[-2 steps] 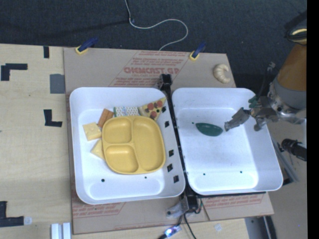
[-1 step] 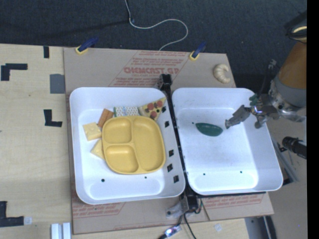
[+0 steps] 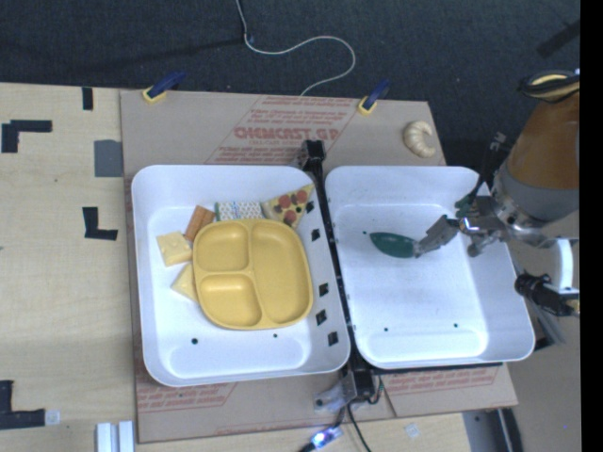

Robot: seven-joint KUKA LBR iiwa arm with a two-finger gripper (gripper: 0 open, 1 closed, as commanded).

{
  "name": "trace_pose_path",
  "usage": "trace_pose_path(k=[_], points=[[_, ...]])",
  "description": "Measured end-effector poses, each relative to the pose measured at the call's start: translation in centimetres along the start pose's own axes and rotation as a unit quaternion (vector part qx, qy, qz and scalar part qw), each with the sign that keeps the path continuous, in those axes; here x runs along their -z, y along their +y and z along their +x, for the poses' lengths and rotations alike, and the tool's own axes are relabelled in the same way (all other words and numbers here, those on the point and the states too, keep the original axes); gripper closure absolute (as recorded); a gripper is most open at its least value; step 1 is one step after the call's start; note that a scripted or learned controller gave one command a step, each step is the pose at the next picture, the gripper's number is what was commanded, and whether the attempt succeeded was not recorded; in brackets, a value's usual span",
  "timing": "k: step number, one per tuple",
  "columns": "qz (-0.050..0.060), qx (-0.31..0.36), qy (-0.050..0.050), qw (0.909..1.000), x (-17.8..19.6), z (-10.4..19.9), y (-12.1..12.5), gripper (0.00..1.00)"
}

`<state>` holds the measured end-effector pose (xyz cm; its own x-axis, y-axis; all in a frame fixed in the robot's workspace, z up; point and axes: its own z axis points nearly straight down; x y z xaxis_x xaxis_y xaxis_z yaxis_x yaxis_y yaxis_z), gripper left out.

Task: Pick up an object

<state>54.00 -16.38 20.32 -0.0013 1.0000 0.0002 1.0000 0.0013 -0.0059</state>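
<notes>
In the camera view, two shallow white bins are seen side by side on a cardboard sheet (image 3: 283, 130) laid over the bench. The left bin (image 3: 151, 281) is occupied by a yellow divided plate (image 3: 252, 273), set near its middle. Small flat pieces (image 3: 175, 248), tan and orange, are tucked along the plate's left and far edges, partly hidden beneath it.

In the right bin (image 3: 490, 332), a dark green object (image 3: 392, 244) is found lying on the floor, toward the far left part. The arm (image 3: 546, 158) is extended in over the bin's right edge. The gripper (image 3: 443, 234) is positioned just beside the green object, on its right. How far its fingers are parted cannot be told, and nothing is seen to be held.

A small beige object (image 3: 421, 137) is left on the cardboard, beyond the right bin's far edge.
</notes>
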Motion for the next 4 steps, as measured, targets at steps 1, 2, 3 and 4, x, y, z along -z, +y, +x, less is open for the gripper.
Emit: trace_pose_path(k=[1,2,3,4], points=[[0.001,0.0,0.001,1.0,-6.2,0.4,-0.8,0.0],[0.0,0.0,0.0,1.0,-11.6,0.6,-0.9,0.0],[-0.001,0.001,0.001,1.0,-10.3,0.6,-0.8,1.0],[-0.005,0.0,-0.001,1.0,-4.4,0.5,0.1,1.0]])
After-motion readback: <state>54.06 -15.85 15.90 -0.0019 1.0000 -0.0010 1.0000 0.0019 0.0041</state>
